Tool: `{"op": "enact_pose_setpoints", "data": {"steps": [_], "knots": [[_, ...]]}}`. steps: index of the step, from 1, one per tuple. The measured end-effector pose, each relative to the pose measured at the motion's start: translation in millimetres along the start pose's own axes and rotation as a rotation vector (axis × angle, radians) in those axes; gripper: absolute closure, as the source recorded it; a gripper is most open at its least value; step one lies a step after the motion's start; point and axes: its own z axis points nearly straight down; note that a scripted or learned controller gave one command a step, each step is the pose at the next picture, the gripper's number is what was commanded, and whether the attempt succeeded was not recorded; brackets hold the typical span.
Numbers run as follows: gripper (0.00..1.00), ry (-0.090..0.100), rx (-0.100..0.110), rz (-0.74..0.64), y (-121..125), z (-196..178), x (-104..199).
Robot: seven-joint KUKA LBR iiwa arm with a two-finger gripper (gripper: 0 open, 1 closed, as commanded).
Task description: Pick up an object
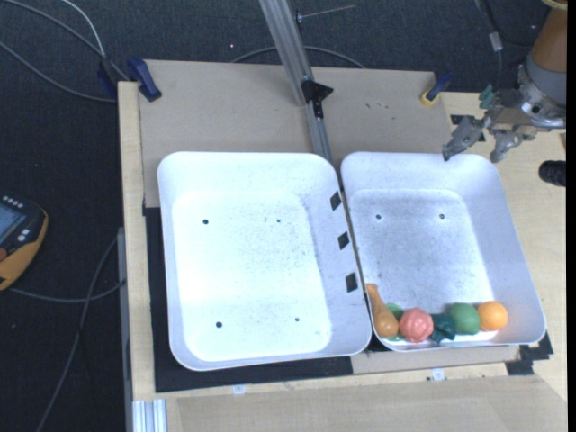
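Hovering above the far rim, with nothing picked up yet

Hanging at the upper right of the scene, the grey arm is reaching in from the right, and its gripper [470, 145] is poised over the far right corner of the right bin [504, 205]. Its two fingers are standing apart with nothing between them, so it is carrying no load. That raised, spread posture is probably a ready stance before a descent.

The things to be picked are lying well apart from the gripper, crowded in a row along the near wall of the right bin. From left to right they are a small orange carrot-shaped toy [382, 314], a pink ball [415, 324], a green ball [464, 318] and an orange ball [492, 314], each touching or nearly touching its neighbour. Being round, they have likely rolled down to the lowest edge.

The left bin [180, 241] is sitting just beside the right one. A slanted metal pole [288, 43] is crossing the top of the scene.
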Motion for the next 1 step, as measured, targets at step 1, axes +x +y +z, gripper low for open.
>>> {"op": "enact_pose_setpoints", "data": {"steps": [1], "knots": [[0.00,-0.003,-0.009,0.000,15.3,-133.1,-14.8]]}}
